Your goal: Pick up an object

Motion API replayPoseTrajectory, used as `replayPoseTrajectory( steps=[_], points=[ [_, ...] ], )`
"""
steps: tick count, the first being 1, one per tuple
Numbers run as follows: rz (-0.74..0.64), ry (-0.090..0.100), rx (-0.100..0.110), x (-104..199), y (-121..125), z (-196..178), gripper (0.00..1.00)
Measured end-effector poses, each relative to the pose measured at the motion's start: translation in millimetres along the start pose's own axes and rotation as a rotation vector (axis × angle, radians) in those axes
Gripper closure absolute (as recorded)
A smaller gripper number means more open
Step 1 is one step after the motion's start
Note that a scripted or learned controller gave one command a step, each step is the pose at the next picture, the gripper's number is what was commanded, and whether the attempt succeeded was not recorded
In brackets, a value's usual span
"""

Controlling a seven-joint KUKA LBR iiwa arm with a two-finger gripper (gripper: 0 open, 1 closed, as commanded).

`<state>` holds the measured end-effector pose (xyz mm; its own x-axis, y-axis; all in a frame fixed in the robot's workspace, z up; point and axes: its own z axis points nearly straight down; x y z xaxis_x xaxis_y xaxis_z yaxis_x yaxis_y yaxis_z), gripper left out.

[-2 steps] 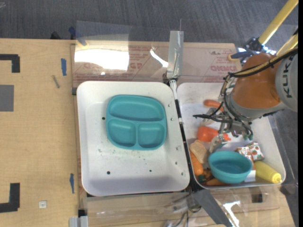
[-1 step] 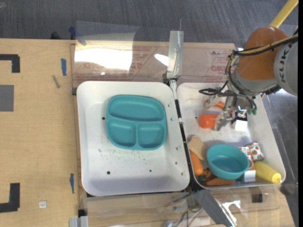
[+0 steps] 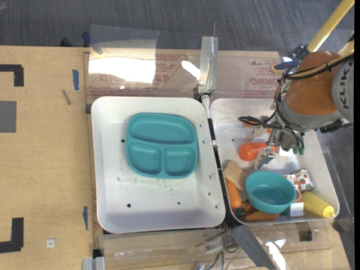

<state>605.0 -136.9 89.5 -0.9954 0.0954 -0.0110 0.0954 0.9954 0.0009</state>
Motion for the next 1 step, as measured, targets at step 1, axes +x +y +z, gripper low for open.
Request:
replayPoseTrajectory(
  steps=[1],
  points=[
    [0.147, -0.002, 0.0, 17.1, 39.9, -0.6, 0.0]
  ],
)
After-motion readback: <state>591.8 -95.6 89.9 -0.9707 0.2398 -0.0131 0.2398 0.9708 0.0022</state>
